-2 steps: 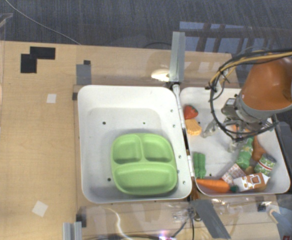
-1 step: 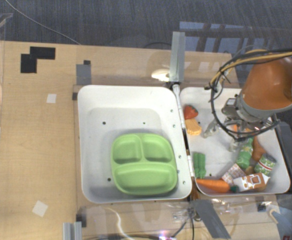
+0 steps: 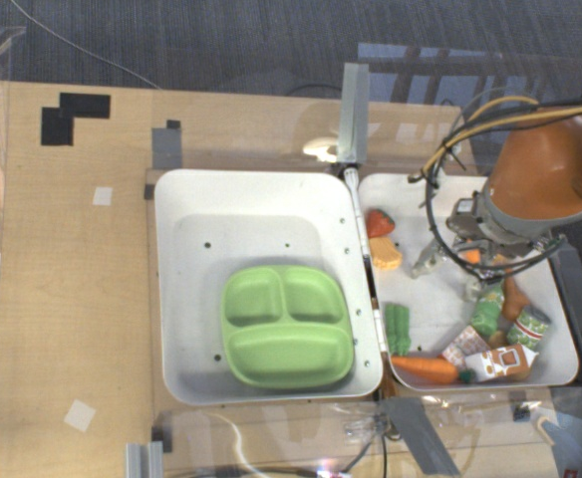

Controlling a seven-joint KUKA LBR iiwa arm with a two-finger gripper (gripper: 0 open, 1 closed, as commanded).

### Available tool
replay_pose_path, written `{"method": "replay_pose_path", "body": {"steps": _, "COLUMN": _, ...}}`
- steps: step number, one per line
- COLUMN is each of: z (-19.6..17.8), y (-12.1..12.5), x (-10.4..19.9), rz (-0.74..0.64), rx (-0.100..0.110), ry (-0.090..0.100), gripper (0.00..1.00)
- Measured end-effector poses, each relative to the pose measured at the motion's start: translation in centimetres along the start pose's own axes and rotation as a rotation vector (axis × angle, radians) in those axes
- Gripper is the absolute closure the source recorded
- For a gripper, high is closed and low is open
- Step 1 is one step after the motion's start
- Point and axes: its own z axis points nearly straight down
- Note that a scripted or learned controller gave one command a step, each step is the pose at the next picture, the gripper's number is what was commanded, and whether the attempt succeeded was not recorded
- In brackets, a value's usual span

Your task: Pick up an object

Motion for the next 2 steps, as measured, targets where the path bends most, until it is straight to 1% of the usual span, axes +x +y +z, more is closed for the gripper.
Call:
{"method": "replay_pose_path", "body": {"steps": 1, "z": 0.0, "y": 0.3, "x": 1.2, "rz": -0.288, "rx": -0.001, "ry": -0.003, "gripper": 0.00}}
{"method": "replay_pose_path", "body": {"steps": 2, "z": -10.2, "y": -2.9, "x": 5.9, "rz": -0.631, "rx": -0.002, "ry": 0.004, "gripper": 0.00}}
